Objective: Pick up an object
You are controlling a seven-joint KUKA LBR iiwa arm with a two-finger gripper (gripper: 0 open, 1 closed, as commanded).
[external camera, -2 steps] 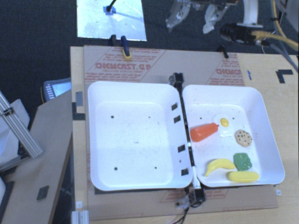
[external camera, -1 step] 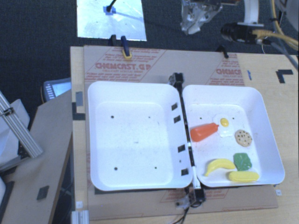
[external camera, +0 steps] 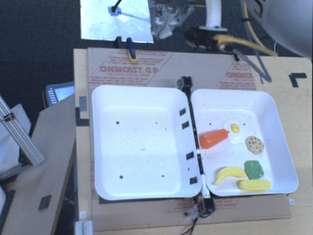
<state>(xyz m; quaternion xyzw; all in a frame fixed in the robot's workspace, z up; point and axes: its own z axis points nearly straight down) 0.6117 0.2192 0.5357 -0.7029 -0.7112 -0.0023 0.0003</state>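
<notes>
The right bin (external camera: 266, 100) holds several toy foods. An orange carrot (external camera: 213, 138) lies by the bin's left wall, with a fried egg (external camera: 234, 129) touching its tip. A round cookie (external camera: 254, 144) sits to the right of them. Near the front lie a yellow banana (external camera: 230, 174), a green piece (external camera: 254, 169) and a yellow corn cob (external camera: 255, 184). My gripper (external camera: 165, 27) hangs high at the back, beyond both bins and over the dark floor, far from all the objects. Nothing shows in it.
The left bin (external camera: 105, 102) stands beside the right one, joined by a black-clipped divider (external camera: 190, 131). Behind the bins are a shiny metal plate (external camera: 115, 13) and yellow and grey cables (external camera: 244, 45). A second bench with an aluminium rail (external camera: 19, 136) stands at the left.
</notes>
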